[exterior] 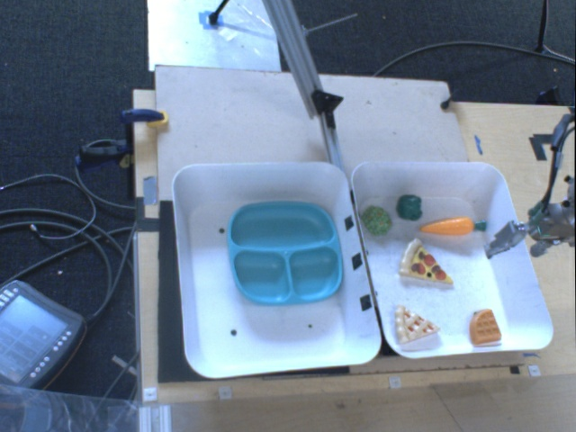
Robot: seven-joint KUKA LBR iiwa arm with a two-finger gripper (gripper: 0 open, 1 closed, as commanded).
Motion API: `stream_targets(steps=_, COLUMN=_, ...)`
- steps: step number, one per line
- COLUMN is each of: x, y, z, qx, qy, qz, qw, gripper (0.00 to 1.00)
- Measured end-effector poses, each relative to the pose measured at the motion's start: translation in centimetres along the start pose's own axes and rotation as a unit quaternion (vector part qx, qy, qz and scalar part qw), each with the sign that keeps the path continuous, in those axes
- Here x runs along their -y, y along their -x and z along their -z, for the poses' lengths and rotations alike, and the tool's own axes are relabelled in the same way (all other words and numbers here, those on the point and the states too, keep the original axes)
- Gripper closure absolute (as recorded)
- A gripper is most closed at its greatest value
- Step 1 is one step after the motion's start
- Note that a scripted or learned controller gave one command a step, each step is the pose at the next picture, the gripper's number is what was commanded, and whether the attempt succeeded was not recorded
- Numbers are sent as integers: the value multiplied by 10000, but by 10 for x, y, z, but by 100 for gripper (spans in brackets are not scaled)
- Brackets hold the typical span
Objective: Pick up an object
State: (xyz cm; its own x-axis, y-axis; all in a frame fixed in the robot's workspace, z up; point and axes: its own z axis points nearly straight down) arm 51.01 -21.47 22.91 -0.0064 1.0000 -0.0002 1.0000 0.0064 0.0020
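The right bin (513, 196) holds several toy foods. An orange carrot (447, 227) lies near its middle, with a light green broccoli (376, 220) and a darker green piece (409, 207) to its left. Nearer the front are a pizza slice (425, 265), a pale wedge with red dots (415, 324) and a small orange piece (485, 328). My gripper (520, 235) hangs over the bin's right rim, just right of the carrot's tip, and nothing shows in its grasp.
The left bin (202, 241) carries a blue divided plate (286, 250). A slanted metal pole (301, 52) reaches down to the gap between the bins. Cables and a handheld pendant (31, 331) lie on the floor at left.
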Motion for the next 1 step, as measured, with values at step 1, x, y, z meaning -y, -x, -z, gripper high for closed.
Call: stream_targets(steps=1, x=0, y=0, z=0, qx=-2, qy=1, qz=-10, qw=10000, gripper=0)
